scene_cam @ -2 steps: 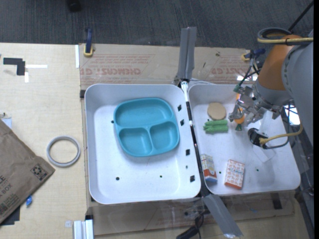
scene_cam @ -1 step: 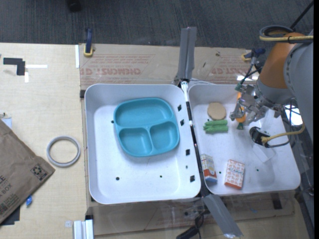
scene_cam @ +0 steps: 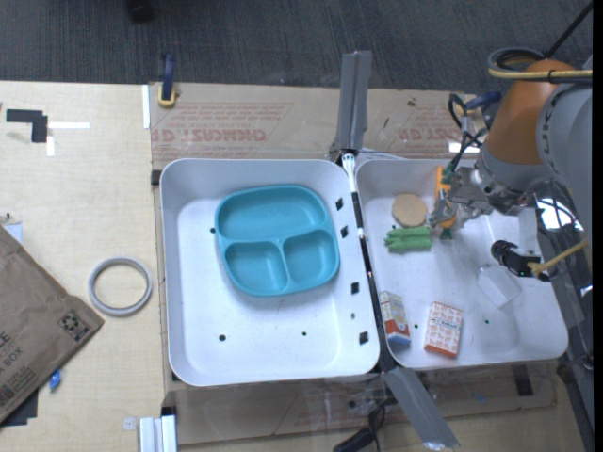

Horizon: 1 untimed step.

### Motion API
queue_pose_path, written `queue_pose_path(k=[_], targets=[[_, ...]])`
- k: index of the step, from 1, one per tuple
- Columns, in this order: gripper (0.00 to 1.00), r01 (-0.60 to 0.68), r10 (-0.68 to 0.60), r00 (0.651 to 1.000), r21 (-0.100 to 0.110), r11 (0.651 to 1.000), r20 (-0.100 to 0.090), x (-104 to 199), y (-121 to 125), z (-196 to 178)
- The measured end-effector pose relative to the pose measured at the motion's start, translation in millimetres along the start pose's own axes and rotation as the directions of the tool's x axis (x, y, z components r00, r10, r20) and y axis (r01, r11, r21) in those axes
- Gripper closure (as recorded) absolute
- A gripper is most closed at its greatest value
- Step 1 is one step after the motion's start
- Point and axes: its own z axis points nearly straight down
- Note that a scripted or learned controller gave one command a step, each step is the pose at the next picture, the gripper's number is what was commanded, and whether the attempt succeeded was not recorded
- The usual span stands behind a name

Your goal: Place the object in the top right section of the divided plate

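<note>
A teal divided plate (scene_cam: 276,240) lies in the left bin (scene_cam: 188,281), with one large section at the top and two smaller ones below. My gripper (scene_cam: 444,219) is low in the right bin (scene_cam: 528,342), near its back. It sits just right of a tan round disc (scene_cam: 409,209) and a green bean-pod toy (scene_cam: 408,241). A small orange piece (scene_cam: 439,179) shows right beside the wrist. Nothing can be seen held in the gripper.
A small carton (scene_cam: 393,316) and an orange-and-white box (scene_cam: 444,329) lie at the front of the right bin, and a clear plastic piece (scene_cam: 497,285) lies at its right. A tape ring (scene_cam: 120,284) and a cardboard sheet (scene_cam: 33,332) rest on the bench at left.
</note>
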Motion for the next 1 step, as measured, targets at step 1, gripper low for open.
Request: queue_pose_path(k=[1], targets=[[1.0,-0.002,0.002,1.0,0.002,1.0,0.001,-1.0,-0.4,-8.9]])
